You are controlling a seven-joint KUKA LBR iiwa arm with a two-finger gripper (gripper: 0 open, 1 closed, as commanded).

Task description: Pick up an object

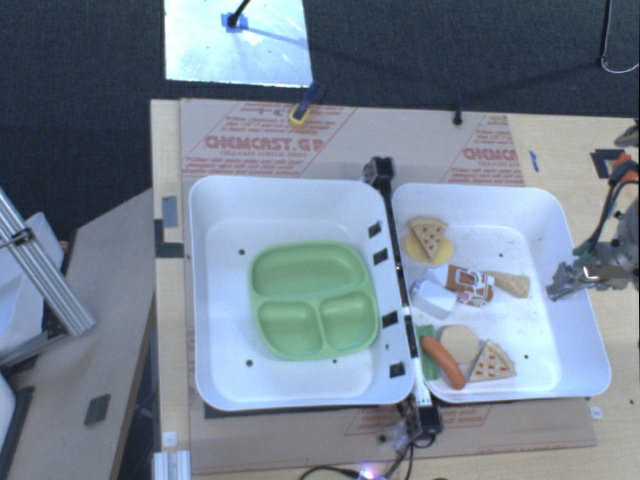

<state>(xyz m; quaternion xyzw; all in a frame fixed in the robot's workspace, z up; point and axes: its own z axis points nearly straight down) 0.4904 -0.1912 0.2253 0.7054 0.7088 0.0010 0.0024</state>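
Both bins [300, 203] look like smooth, glossy white plastic — the green divided tray [310, 298] matt plastic, the worktop [420, 133] pale wood.

We look down from one fixed camera set high above the desk [300, 128], tilted so its far edge lies toward the top. Both white bins, left bin [215, 268] and right bin [560, 268], fit within frame at middling range.

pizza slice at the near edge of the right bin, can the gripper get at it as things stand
Probably yes: the gripper sits over the right bin, and bare bin floor lies between it and the pizza slice.
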